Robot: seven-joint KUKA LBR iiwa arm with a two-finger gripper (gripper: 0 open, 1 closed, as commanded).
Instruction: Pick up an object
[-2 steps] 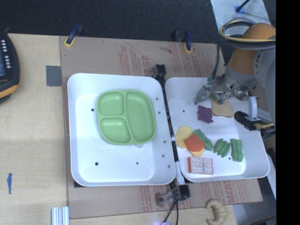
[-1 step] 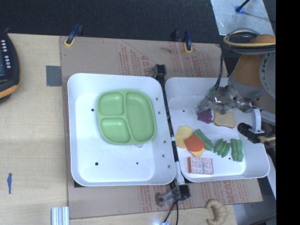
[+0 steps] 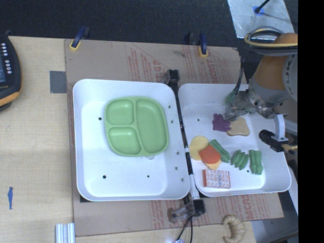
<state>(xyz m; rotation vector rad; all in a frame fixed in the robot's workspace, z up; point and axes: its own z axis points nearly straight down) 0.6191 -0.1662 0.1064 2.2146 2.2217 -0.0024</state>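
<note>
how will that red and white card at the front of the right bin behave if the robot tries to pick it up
The card lies flat on the right bin floor, so fingers will probably struggle to get under it. It looks thin, so likely light and apt to slide when nudged. It won't roll.

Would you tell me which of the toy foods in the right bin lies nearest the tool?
The tan bread slice, just below the tool and beside the purple grapes; the green, red and yellow pieces lie further down.
</note>
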